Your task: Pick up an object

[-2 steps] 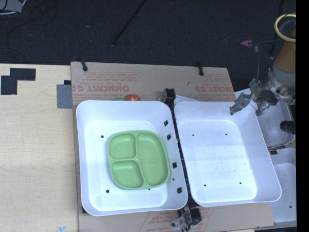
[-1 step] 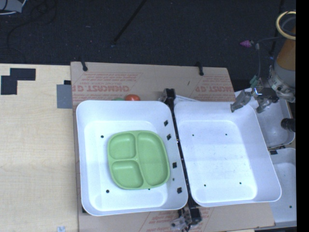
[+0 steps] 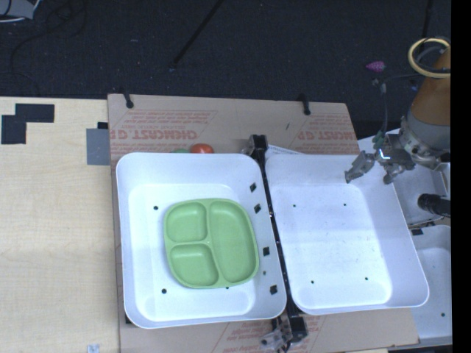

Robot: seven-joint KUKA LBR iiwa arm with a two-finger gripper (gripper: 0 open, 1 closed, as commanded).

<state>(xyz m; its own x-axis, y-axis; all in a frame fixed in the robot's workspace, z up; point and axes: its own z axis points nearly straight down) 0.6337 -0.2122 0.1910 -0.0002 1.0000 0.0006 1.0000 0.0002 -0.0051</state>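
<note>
green divided plate [image 3: 212,243] lies flat in the left bin [image 3: 136,179]. the gripper [image 3: 374,168] hangs with fingers spread and nothing between them over the right bin's [image 3: 412,300] far corner; better to reach across and pinch the plate's rim.

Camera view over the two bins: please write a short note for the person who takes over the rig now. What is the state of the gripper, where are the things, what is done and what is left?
Gripper: at the far right corner of the right bin, above its rim; jaws spread open, nothing between them.
Green divided plate: lies flat in the middle of the left bin, apart from the gripper.
A small red object sits just behind the left bin's far rim, on the cardboard.
Done: no pick yet.
Left: move the arm across to the left bin, grasp the plate and lift it.
</note>
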